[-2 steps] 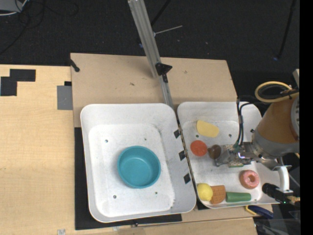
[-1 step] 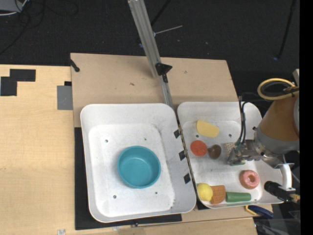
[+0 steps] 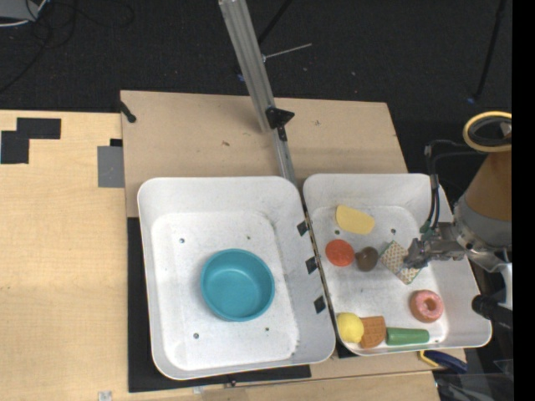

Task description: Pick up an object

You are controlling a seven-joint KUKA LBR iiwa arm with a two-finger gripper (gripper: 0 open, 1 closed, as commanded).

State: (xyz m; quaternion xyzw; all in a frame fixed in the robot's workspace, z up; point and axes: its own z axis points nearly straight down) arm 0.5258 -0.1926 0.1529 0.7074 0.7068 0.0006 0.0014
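Observation:
The right bin [image 3: 368, 189] holds several small items. A yellow wedge [image 3: 355, 219] lies toward its back, with a red ball [image 3: 339, 252] and a brown ball [image 3: 366, 259] in the middle. Next to them is a beige checked piece [image 3: 394, 259]. At the front sit a pink donut [image 3: 427, 306], a yellow lemon [image 3: 350, 327], an orange block [image 3: 374, 331] and a green stick [image 3: 406, 336]. My gripper [image 3: 415, 259] hangs low in this bin, right beside the checked piece's right edge and partly covering it.
In the left bin [image 3: 167, 207] sits a blue bowl [image 3: 238, 284]. A metal rail [image 3: 251, 57] slants down from the back to the gap between the bins. The arm's grey body [image 3: 489, 199] stands over the right bin's right rim.

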